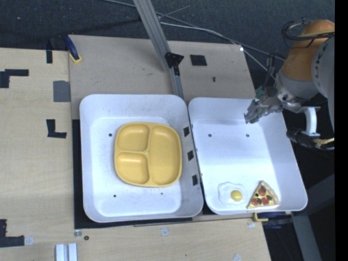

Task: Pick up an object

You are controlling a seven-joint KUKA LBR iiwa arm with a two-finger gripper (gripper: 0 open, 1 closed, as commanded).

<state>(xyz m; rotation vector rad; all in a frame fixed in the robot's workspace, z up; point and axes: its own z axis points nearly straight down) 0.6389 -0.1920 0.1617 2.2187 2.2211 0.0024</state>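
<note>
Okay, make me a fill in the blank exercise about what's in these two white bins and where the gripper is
1. The yellow divided plate lies in the ____ bin of the camera view.
2. The fried egg toy lies in the right bin just left of the ____.
3. The plate has ____ compartments.
4. The gripper is above the ____ edge of the right bin, apart from both toys.

Missing words: left; pizza slice toy; three; far
</note>
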